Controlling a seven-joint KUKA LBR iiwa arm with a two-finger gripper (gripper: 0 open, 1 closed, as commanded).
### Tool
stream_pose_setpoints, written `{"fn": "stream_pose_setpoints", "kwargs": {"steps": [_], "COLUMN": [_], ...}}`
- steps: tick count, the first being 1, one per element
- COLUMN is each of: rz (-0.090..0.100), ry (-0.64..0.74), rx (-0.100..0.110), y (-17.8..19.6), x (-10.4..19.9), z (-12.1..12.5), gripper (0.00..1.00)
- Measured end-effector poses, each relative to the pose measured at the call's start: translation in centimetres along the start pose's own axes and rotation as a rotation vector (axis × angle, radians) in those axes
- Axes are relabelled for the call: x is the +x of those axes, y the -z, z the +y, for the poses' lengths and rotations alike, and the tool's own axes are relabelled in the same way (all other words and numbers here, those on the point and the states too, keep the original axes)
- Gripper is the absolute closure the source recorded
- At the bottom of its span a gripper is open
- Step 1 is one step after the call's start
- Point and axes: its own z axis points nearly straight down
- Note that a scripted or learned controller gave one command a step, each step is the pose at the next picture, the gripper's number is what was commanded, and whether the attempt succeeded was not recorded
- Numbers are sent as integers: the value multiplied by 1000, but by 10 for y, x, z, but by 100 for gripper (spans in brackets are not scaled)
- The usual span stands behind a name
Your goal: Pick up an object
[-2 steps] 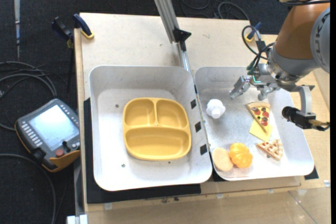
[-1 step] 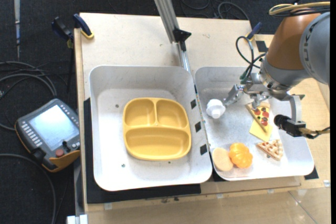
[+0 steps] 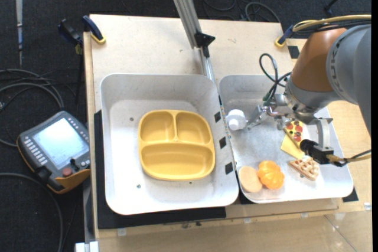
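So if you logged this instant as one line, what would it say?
arm: over right bin | gripper: beside white cup, grip unclear | tray: left bin | waffle, orange: untouched

Arm (image 3: 331, 65) low, hand (image 3: 257, 117) leftward

Bench (image 3: 147, 44) was pale, speckled board, seen at a slant. Two shallow white bins sat on it side by side, touching along their inner walls. Left bin (image 3: 115, 127) was the larger; right bin (image 3: 248, 88) the smaller. A black mat (image 3: 100, 209) showed under the left bin at its near and left edges. Yellow-handled clamps gripped the far corners: one at left (image 3: 94, 29), one at right (image 3: 284, 38). A slanting metal pole (image 3: 183, 0) met the bench between the bins.
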Motion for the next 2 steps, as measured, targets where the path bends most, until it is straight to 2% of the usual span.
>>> {"fn": "stream_pose_setpoints", "kwargs": {"steps": [1, 2], "rz": [0, -1], "ry": [1, 0], "rx": [-3, -6], "y": [-19, -8], "x": [1, 0], "z": [0, 1], "gripper": [0, 100]}}
